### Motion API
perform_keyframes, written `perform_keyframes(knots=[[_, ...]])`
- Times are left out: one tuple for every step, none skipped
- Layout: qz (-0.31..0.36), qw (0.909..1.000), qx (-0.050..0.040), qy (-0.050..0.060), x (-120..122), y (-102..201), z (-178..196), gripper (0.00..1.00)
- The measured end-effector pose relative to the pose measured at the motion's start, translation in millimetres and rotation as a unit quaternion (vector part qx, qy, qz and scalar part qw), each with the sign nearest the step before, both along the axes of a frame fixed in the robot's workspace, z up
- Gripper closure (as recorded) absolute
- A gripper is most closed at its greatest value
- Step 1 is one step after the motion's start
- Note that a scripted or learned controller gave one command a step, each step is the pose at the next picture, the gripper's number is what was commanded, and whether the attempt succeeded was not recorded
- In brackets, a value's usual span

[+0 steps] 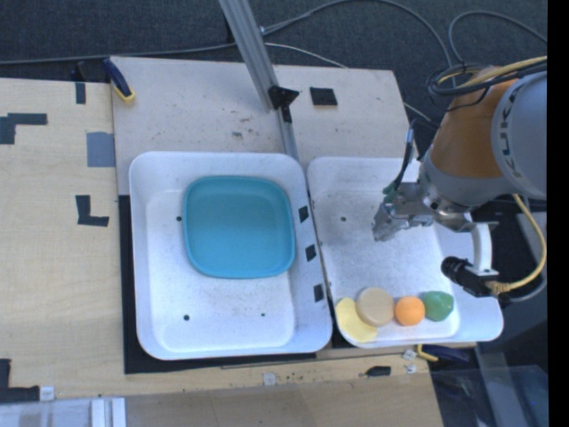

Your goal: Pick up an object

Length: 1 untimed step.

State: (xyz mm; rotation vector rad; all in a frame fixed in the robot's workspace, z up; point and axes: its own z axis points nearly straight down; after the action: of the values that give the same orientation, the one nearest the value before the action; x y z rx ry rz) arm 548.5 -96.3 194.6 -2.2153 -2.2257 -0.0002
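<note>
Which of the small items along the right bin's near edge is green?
The green item, rightmost in the row, beside the orange ball; the others are tan and yellow.

This was a robotics lab or test cell. A plywood bench (53,265) marked with patches of dark tape (87,210) held two white bins (147,238), loose cables (373,16) trailed over dark carpet at the top of the frame, and an aluminium strut (253,47) rose from the bench.
</note>
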Motion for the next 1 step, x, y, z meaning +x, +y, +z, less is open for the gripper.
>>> perform_keyframes(knots=[[0.0,1.0,0.0001,0.0,6.1,58.0,16.1,1.0]])
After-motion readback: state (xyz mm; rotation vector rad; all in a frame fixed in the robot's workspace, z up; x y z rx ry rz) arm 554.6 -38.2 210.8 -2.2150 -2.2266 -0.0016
